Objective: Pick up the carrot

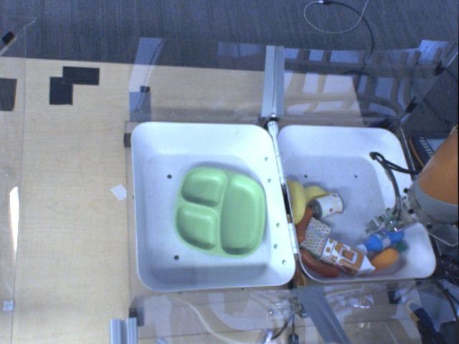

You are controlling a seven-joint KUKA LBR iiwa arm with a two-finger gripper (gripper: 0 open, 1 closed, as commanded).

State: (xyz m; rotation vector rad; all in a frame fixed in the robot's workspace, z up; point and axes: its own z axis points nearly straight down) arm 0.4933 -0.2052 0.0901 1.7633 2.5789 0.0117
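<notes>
The claw [388, 229] hangs low in the right bin [337, 149], near that bin's right wall, and it is small, dark and blurry. I cannot tell if it is wide, narrow or holding anything. Right under it sit a blue thing [375, 243] and the carrot [385, 259], an orange stub close to the front right corner of the bin. The claw looks very close to the carrot, but if they touch is too hard to see. The arm [439, 185] comes in from the right and the picture edge cuts it off. To the left lie a small printed box [343, 255], a can [328, 206] on its side and a yellow banana [305, 193], partly covered by other toys. The left bin [158, 192] holds a green plate [221, 210] with three parts.
</notes>
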